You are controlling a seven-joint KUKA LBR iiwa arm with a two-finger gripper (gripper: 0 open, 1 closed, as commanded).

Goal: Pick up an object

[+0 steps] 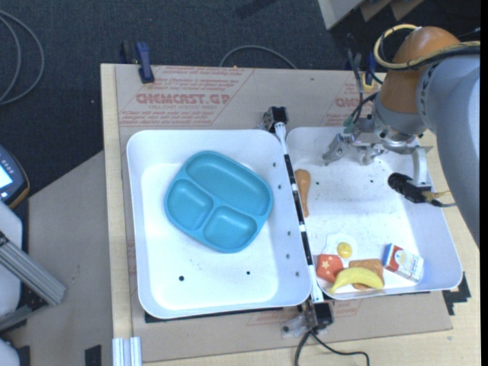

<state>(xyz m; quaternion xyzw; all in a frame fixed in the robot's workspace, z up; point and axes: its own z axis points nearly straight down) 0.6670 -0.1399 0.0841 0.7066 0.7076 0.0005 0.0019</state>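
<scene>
Hovering over the far end of the right bin (438, 227), the tool (352, 148) hangs from the grey arm (446, 105) with its metal parts low above the white floor; whether it is apart or together I cannot tell, and nothing shows between its tips. Candidate objects cluster at the opposite, near end of that bin, probably because loose items slide and settle there: a banana (355, 280) lying against a brown piece (367, 266), a red block (329, 266) touching the banana's left end, a small yellow round thing (344, 249) just above, and a little carton (402, 262) to the right. An orange-brown item, perhaps a carrot (303, 190), lies along the bin's left wall (nearest to the tool, so a likely target). A blue divided plate (219, 200) sits alone in the left bin (152, 280). Both bins rest on the tabletop (183, 97). No pick has been made.
</scene>
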